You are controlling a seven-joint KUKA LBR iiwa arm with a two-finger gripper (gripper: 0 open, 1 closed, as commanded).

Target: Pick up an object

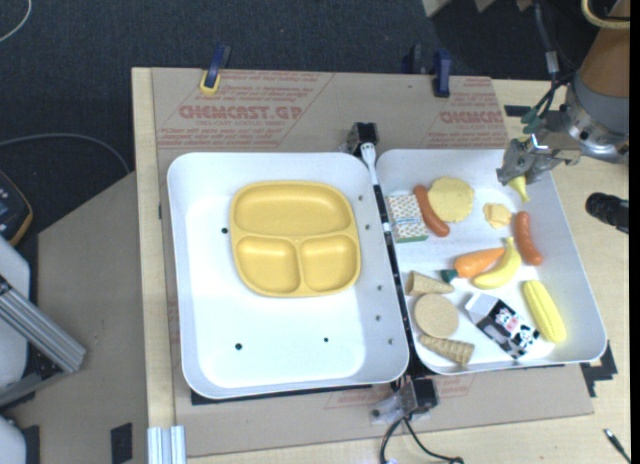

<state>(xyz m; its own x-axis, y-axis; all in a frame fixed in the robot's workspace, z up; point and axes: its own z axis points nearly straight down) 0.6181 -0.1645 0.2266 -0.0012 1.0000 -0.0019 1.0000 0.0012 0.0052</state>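
Two shallow white bins are set side by side on a bench lined with printed cardboard [300, 102].

Left bin [200, 332]: one yellow three-compartment tray [295, 237] is lying flat in the far half of the bin, its large compartment on the far side and two smaller ones on the near side.

Right bin [580, 282]: an assortment of toy food is held. At the far left a checked green-and-white block [406, 216] is seen, with a red sausage [431, 209] just beside it and a round yellow piece [452, 197] touching the sausage on the right. A small pale yellow piece [497, 215] lies further right, and a second red sausage [526, 237] near the right wall. In the middle an orange carrot [478, 260] and a banana [500, 269] lie together, touching. Nearer, a tan wedge [428, 283], a round tan biscuit [436, 315] and a waffle cone [448, 349] are grouped on the left; a black-and-white packet [500, 322] and a corn cob [544, 310] lie on the right.

Gripper [520, 174]: it is positioned over the far right corner of the right bin, at the end of the grey arm [600, 102]. A small yellow object [521, 188] is seen at its tips; whether it is clamped there cannot be told, nor how the tips stand.
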